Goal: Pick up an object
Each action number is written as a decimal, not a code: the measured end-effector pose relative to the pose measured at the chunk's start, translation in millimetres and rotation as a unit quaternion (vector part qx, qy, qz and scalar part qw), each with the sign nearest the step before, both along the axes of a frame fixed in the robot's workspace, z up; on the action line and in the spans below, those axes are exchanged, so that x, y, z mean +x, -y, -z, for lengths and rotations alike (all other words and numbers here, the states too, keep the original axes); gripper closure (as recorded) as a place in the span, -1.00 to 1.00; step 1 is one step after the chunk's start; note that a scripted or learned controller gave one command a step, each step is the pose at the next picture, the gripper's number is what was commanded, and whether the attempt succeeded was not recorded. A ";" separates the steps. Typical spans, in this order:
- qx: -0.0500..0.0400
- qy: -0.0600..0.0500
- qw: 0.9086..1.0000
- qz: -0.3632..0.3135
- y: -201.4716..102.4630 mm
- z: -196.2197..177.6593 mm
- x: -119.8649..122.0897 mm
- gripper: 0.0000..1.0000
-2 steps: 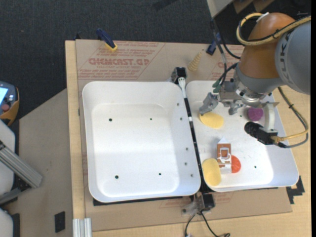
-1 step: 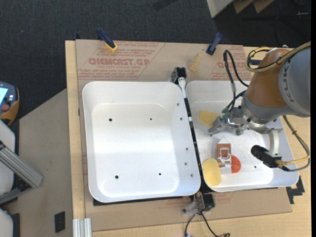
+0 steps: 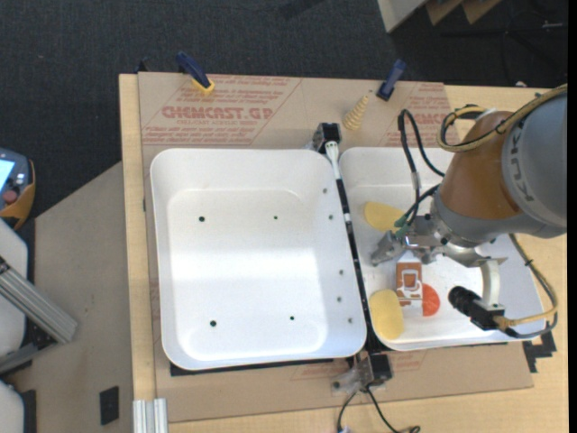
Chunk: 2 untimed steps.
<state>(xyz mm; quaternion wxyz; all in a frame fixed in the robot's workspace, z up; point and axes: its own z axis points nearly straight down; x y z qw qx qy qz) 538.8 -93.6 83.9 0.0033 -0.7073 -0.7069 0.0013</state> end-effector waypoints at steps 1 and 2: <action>-0.001 0.002 1.000 0.000 1.1 -0.6 1.9 -1.00; -0.001 0.003 1.000 0.001 1.1 -11.1 2.3 1.00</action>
